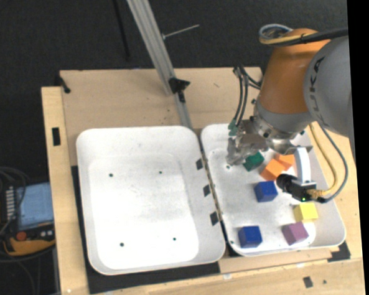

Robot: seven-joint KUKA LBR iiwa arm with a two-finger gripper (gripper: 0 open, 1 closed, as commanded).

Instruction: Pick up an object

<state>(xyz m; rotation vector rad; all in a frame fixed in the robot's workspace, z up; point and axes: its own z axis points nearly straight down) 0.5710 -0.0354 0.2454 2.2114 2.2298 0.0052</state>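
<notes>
We see the gripper [242, 151] low over the far part of the right bin [224, 135], just beside a small green block [254, 162]; whether it is released or clenched we cannot tell, and nothing shows clearly held by it.

We judge the green block the likeliest target. It looks like a small, rigid, light piece, probably wood or plastic, with flat faces that should not crush or deform. We would take it across 2 opposite flat sides, near the middle of its height, since smooth faces may slip if caught at an edge. An orange block [279, 166] touches or nearly touches it on the side away from the left bin [144, 196], so that side is crowded.

Taking the green block as landmark, a blue block [266, 191] lies nearer the camera, a 2nd blue block [250, 236] nearer still by the front rim, a purple block [295, 233] beside that, and a yellow block [306, 212] toward the arm's side. The left bin sits on the tabletop [119, 98] beside them.
</notes>
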